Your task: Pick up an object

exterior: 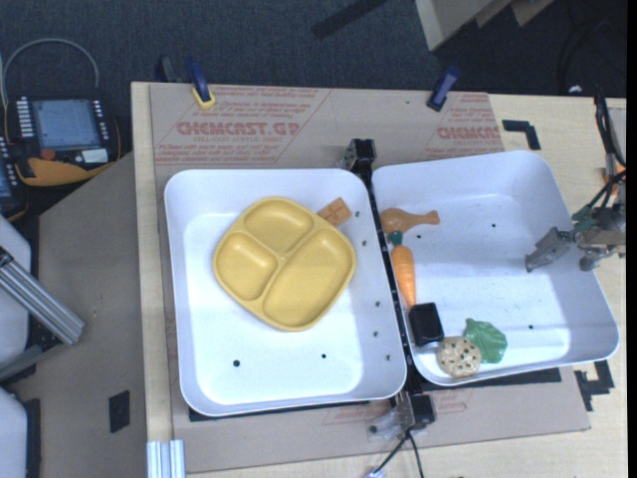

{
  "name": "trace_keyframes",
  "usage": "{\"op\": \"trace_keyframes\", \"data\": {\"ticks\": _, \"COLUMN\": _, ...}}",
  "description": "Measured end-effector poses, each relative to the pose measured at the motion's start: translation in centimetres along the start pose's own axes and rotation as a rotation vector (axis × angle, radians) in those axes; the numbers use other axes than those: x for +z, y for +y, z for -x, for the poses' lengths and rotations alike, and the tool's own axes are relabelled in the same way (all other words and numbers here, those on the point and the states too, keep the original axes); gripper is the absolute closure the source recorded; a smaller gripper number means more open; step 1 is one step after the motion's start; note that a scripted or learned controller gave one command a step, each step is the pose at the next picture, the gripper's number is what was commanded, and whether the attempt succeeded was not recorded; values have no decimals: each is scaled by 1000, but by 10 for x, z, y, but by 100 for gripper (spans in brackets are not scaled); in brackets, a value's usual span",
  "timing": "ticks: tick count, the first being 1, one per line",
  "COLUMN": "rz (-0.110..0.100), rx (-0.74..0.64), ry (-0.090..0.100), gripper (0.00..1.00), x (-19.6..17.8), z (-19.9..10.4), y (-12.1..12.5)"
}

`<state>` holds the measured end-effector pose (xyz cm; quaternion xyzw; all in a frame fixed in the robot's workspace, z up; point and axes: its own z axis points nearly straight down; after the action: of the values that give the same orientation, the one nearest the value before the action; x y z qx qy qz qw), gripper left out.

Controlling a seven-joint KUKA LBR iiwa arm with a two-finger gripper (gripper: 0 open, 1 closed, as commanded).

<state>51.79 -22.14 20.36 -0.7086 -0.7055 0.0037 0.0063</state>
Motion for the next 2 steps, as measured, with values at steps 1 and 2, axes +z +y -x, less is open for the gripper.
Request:
{"op": "trace_keyframes", "data": {"ticks": 1, "rz": 14, "rx": -5, "ry": -4, "gripper": 0, "x": -8, "z": -1, "y": 3}}
{"op": "trace_keyframes", "data": {"ticks": 2, "rz": 11, "rx": -4, "ry": -2, "gripper": 0, "x": 38, "z": -7, "y": -3}}
